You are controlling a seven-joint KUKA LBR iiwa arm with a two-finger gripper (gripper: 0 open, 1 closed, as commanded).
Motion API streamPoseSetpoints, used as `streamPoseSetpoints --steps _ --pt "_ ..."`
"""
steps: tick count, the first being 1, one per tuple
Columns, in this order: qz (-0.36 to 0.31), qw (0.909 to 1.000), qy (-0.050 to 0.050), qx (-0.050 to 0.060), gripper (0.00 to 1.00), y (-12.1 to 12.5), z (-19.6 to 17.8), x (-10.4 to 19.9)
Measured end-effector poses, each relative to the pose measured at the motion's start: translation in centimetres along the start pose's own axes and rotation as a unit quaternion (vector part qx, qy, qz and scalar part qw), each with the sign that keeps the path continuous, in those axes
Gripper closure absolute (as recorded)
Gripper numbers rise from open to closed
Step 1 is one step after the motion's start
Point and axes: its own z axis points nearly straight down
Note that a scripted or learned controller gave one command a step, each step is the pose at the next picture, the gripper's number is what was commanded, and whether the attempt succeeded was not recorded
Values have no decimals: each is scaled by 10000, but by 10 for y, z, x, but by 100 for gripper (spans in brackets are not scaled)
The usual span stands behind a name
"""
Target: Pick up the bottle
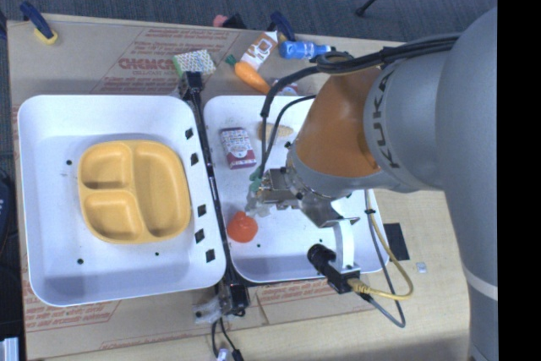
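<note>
My gripper [264, 192] hangs low over the left middle of the right bin [279, 266], under the orange wrist band. A small green-tipped bit shows at its tip; I cannot tell what it is. A small white bottle with an orange label [259, 50] lies on the bench behind the right bin, outside it. A blue bottle [302, 50] lies on its side just right of it. Both are well behind the gripper. The arm hides much of the right bin's middle and right side.
A red packet [237, 146] lies in the right bin behind the gripper, and a red-orange round object [243, 226] in front of it. An orange carrot-like piece [251, 76] rests at the bin's back rim. The left bin [51, 266] holds a yellow divided plate [133, 189].
</note>
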Motion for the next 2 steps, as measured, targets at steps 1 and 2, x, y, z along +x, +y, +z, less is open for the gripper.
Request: streamPoseSetpoints --steps 1,2 --pt "65 10000 1 5 100 0 -55 61" --pt "-1348 9909 2 24 100 -1 -1 77"
